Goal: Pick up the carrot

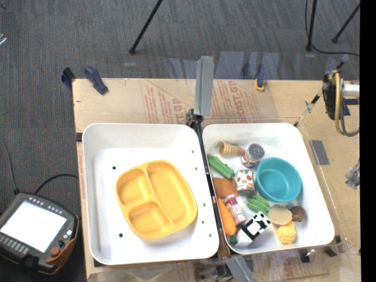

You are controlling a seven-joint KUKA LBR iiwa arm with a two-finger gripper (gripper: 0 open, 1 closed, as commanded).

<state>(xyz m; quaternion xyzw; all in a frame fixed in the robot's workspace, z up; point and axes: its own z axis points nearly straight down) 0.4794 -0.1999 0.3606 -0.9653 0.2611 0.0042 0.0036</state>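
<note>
From the fixed camera above the worktop (247, 98), the carrot (226, 216) lies in the right bin (314, 175), hard against its left wall near the front, long and orange, with a small labelled bottle (234, 208) pressed along its right side and a brown piece (224, 188) just behind its top end. A black-and-white block (256, 225) sits near its tip, and the teal bowl (278, 180) stands well apart to the right. The left bin (97, 140) carries a yellow divided plate (155, 198). At the right edge of this view I make out what may be part of my arm, but whether my jaws are open or shut I cannot tell. I judge the step to be the approach, not yet begun: the next move calls for coming over the right bin's left side, lining up across the carrot's width, and descending without catching the bin wall or the bottle
</note>
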